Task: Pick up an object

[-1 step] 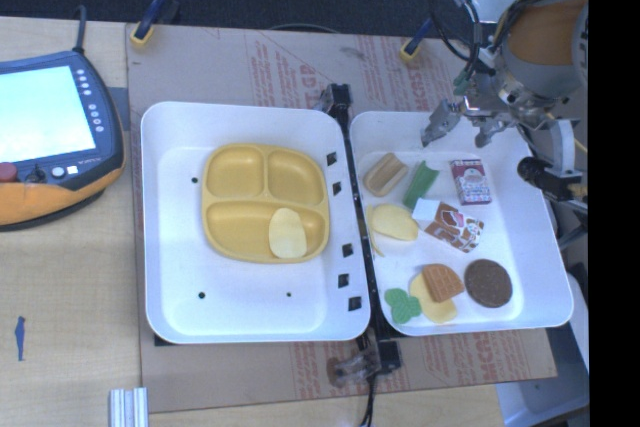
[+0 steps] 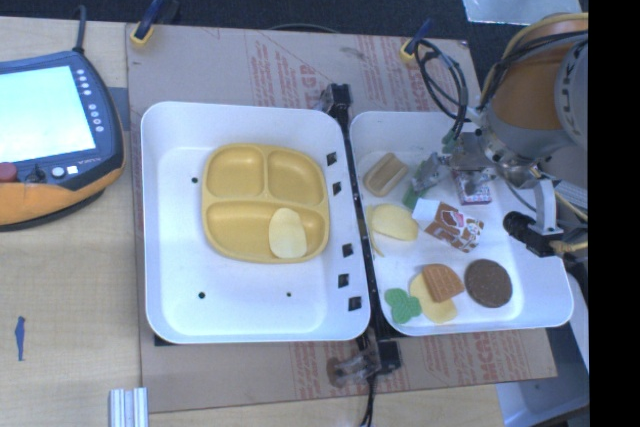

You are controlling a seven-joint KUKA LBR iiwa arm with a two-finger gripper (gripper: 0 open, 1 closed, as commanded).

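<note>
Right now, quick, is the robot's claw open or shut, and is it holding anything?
Gripper: cannot be told; it hovers low over the right white bin, near the small red-and-white packet, with nothing visibly held.

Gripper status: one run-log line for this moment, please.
gripper: low over right bin, upper part | grasp: cannot tell | nearest: brown-white packet | yellow tray: left bin

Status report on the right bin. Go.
Gripper low over right bin's far side, near a brown-and-white carton. Nothing seen in its grip. Toy food crowds the bin: brown round cookie, pale yellow piece.
</note>
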